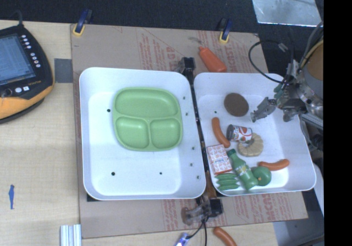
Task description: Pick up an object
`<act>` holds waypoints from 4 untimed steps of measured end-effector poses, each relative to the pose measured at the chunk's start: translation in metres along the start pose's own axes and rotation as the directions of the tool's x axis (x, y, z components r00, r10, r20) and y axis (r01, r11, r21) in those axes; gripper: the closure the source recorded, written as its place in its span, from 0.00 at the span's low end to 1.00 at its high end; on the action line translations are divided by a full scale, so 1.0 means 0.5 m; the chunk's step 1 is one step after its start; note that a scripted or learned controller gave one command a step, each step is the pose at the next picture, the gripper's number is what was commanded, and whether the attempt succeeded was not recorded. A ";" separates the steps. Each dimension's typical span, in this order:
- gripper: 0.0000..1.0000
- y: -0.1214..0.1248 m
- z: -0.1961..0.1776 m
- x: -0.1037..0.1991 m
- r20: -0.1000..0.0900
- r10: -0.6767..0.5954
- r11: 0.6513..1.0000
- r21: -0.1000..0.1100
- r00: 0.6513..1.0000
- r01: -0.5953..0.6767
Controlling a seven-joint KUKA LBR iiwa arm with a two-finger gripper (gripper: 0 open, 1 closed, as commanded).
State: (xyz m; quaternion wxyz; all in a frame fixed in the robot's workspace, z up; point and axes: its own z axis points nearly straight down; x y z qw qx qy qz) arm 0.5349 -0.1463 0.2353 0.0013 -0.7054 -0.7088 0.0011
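Fingers [263, 110] hang spread and bare over the right bin [294, 154], nearest the brown round patty [236, 104] lying flat. Below it, an orange sausage [220, 131] runs slantwise, top-left to bottom-right, beside a small can [240, 132] and a biscuit [251, 145]. Green bottle [241, 168] lies further down. Left bin [93, 129] holds a green tray [147, 118].

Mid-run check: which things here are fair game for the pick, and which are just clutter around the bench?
For the pick, in the right bin: brown disc, sausage, small can, cookie, green bottle, gripper.

Just lying about: green tray, teach pendant, orange carrot, clamps.
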 end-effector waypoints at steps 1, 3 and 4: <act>0.00 0.106 0.288 0.095 0.001 -0.002 1.000 0.002 1.000 0.002; 1.00 0.140 0.086 0.214 0.000 0.000 1.000 -0.001 1.000 0.000; 1.00 0.044 -0.028 0.309 -0.001 0.000 1.000 0.000 1.000 0.000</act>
